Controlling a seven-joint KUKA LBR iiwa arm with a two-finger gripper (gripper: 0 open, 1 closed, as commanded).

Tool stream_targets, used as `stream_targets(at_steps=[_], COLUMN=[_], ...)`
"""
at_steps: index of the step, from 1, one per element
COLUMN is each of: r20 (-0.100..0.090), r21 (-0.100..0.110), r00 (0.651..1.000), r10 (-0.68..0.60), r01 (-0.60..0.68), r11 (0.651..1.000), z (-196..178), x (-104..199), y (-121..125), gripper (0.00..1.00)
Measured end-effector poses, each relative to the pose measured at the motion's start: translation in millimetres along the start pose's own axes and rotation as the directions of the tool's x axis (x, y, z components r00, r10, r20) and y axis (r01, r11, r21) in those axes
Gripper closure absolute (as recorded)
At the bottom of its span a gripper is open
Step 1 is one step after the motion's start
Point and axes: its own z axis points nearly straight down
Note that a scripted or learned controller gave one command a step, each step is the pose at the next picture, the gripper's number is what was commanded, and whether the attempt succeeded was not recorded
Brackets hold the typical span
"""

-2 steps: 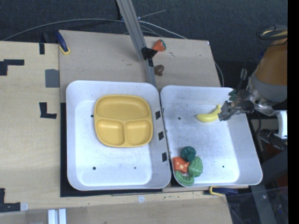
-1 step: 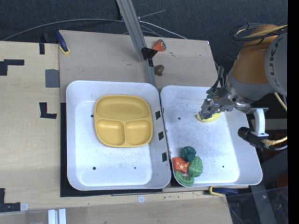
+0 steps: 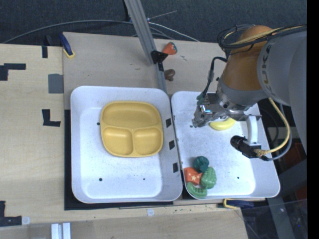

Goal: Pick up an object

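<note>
Here, your gripper (image 3: 202,117) covers most of the yellow object (image 3: 223,124) at its three o'clock, so its long axis is unreadable. You cannot tell the tool's state.

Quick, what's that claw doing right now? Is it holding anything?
Gripper: low over the right bin, beside a yellow object. Whether it is open, shut or gripping anything cannot be told.
</note>
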Motion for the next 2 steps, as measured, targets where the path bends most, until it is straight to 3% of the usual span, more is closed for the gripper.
stream_targets(at_steps=[2], r20=[0.0], r21=[-0.001], r00=[1.0], r10=[-0.001], r01=[0.001], r11=[1.0], z=[-22.6], x=[110.3], y=[11.8], gripper=[1.0])
